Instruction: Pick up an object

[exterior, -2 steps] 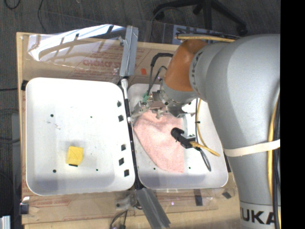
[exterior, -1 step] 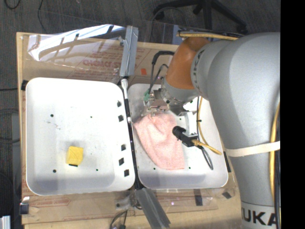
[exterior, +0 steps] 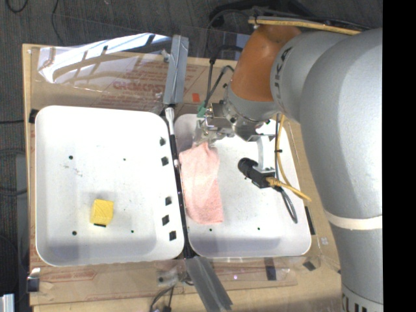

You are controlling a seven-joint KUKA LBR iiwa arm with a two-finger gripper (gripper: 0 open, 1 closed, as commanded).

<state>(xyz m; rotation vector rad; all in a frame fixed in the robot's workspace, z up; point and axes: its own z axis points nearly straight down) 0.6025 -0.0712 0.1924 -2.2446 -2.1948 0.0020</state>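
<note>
My fingers pinch the top of the pink cloth.
A yellow block (exterior: 102, 212) lies in the left bin (exterior: 58, 129); the pink cloth (exterior: 200, 184) drapes down the right bin (exterior: 286, 239) from my gripper (exterior: 207, 135).

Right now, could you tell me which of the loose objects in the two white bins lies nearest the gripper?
The pink cloth in the right bin; its top reaches the gripper, whereas the small yellow block sits in the left bin.
</note>
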